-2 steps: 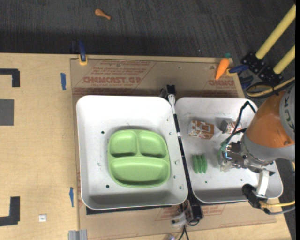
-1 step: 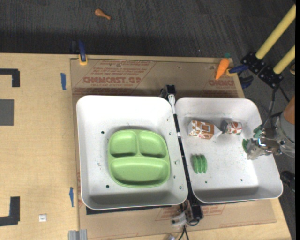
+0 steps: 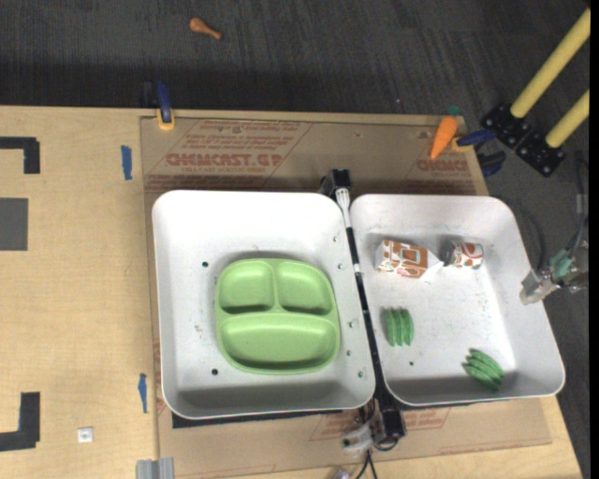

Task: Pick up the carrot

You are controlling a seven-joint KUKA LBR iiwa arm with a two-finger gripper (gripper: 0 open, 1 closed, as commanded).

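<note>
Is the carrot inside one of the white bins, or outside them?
Outside. The carrot lies on the brown board behind the right bin, beyond its far rim.

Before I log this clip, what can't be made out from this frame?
- Gripper: cut off at the camera view's right edge; finger state unreadable.
- Carrot: outside the bins on the bench's far edge, too small to tell from the clamps beside it.
- Two white-and-orange items in the right bin: too blurred to identify.
- Orange object on the floor: too small to name.

Wooden bench point(image 3: 75, 309) under two white bins point(image 3: 187, 281), carrot point(image 3: 442, 138).
</note>
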